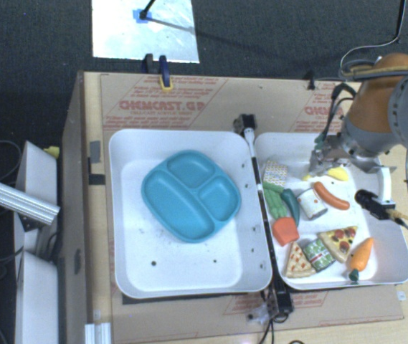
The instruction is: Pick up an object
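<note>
Hovering over right white bin [397, 267] back edge, end effector [320, 158] finger state: cannot tell. Small yellow plastic banana-like toy [338, 173] just beside it: light, stiff, slick; pinch across narrow middle.

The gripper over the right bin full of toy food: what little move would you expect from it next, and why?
Probably a short drop straight down. The two-finger gripper hangs at the back of the right white bin, just beside the small yellow banana-like toy. Nothing is visible between its fingers, so the pick seems not yet made.
</note>
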Robot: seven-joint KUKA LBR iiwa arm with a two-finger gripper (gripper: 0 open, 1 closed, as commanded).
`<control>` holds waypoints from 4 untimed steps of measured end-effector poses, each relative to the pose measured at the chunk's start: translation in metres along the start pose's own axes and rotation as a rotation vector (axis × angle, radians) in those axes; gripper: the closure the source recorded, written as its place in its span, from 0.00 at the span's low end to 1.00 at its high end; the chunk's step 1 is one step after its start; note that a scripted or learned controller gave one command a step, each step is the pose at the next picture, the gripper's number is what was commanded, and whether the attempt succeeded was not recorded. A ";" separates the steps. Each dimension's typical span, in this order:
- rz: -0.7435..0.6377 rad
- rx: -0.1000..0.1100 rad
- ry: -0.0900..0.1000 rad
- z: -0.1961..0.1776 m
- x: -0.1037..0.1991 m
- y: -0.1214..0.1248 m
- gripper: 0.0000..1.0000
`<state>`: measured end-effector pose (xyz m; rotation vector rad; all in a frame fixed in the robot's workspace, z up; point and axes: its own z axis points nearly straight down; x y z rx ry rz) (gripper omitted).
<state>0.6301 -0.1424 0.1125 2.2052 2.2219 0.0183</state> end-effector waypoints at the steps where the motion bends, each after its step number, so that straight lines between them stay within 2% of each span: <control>1: 0.000 0.000 0.000 0.000 0.000 0.000 0.00; 2: 0.006 0.015 -0.002 0.001 -0.017 -0.029 0.00; 3: 0.005 0.015 -0.001 0.028 -0.010 -0.032 0.00; 4: 0.004 0.012 -0.001 0.017 -0.011 -0.031 1.00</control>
